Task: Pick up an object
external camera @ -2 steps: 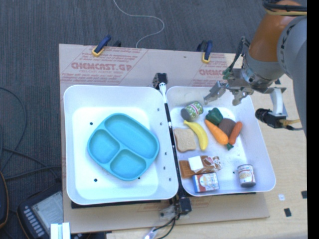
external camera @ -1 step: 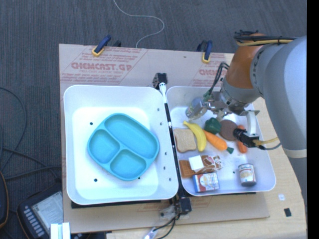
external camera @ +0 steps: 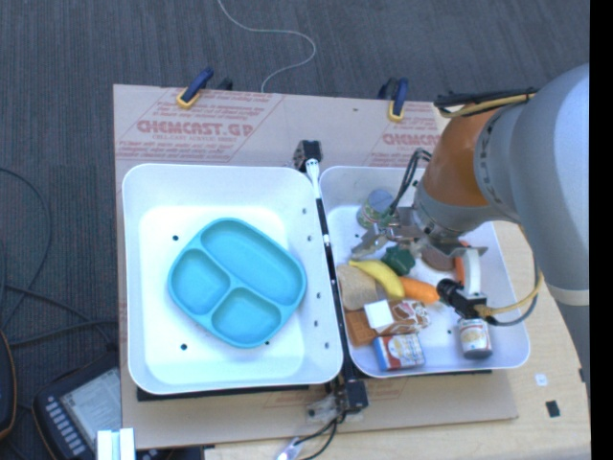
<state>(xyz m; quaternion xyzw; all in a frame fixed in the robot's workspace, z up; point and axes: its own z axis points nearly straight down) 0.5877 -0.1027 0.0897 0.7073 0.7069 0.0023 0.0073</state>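
The counter reads "CHEMCAST GP" in red; the gripper hovers over a yellow banana, its grip unclear.

The right bin holds a heap: a yellow banana at centre, an orange carrot at its 4 o'clock, a small can at 4 o'clock.

Blue divided plate in left bin; clamps.
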